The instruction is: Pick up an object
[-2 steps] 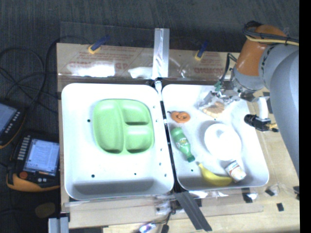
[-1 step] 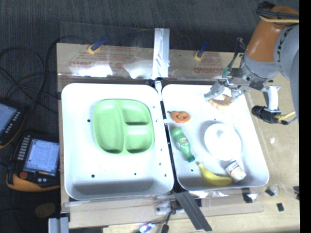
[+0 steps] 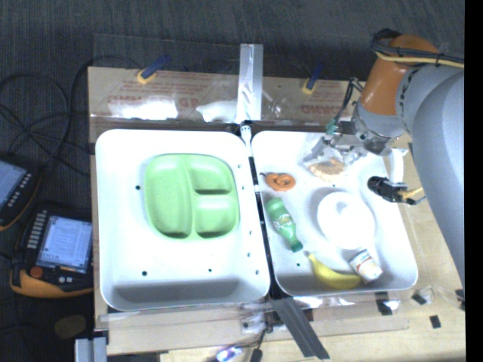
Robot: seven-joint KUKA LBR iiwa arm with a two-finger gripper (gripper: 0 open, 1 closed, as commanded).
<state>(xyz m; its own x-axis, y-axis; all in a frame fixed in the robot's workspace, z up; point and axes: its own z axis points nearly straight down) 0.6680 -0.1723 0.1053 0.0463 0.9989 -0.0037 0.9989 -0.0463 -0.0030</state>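
Over the right bin's (image 3: 407, 277) far corner the gripper (image 3: 337, 143) is down low, the arm's orange band (image 3: 381, 81) just behind it. Directly beneath and in front of it lies a pale tan item (image 3: 326, 169), flat on the bin floor; I cannot tell what it is, nor whether the gripper touches it. Whether the gripper is apart or together cannot be made out either, since the wrist covers that part.

Nothing appears lifted: every object rests on the floor of the bin. To the gripper's left sits an orange ring (image 3: 281, 179). Nearer the camera from it lies a green bottle (image 3: 283, 222), on its side and tilted. Below the gripper is a white disc (image 3: 344, 217), and beyond that, at the near edge, a banana (image 3: 332, 273) with a small white tube (image 3: 366, 265) touching its right end. Far left of the gripper, in the other bin (image 3: 121, 277), lies a green tray (image 3: 192, 194).

My reading: the reach is made and the descent is at or near its bottom, aimed at the tan item. The grasp itself, and the lift that would prove it, are not yet shown as done.
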